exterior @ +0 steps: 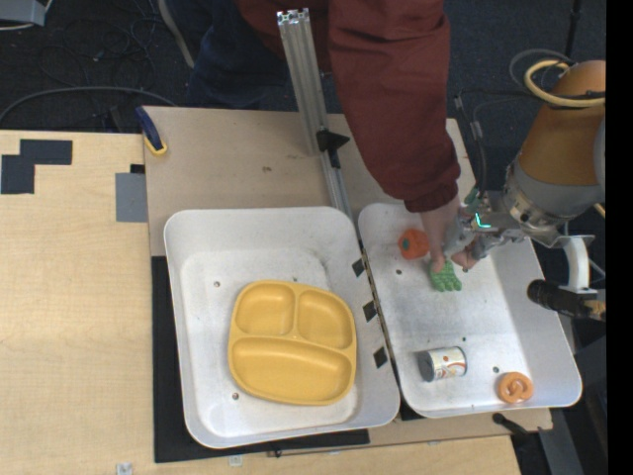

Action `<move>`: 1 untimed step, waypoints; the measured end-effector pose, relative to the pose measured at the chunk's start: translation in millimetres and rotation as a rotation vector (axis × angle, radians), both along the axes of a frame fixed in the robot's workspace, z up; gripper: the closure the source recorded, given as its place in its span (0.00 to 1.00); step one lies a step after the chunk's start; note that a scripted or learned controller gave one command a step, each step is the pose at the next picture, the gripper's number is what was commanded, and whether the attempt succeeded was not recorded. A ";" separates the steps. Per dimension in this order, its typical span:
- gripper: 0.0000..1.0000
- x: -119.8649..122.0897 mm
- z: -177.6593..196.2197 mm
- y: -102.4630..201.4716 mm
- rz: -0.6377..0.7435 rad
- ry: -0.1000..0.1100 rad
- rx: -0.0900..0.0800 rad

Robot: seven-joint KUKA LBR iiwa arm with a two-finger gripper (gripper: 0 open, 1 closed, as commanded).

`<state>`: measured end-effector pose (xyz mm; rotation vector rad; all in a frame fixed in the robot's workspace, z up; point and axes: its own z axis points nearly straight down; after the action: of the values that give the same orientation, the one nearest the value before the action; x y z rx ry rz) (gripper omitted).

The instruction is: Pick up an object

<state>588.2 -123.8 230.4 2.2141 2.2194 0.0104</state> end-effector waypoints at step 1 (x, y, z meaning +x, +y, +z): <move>0.00 2.5 4.4 -1.4 0.001 -0.012 -0.006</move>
<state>590.8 -125.1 234.8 2.2044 2.2113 0.0164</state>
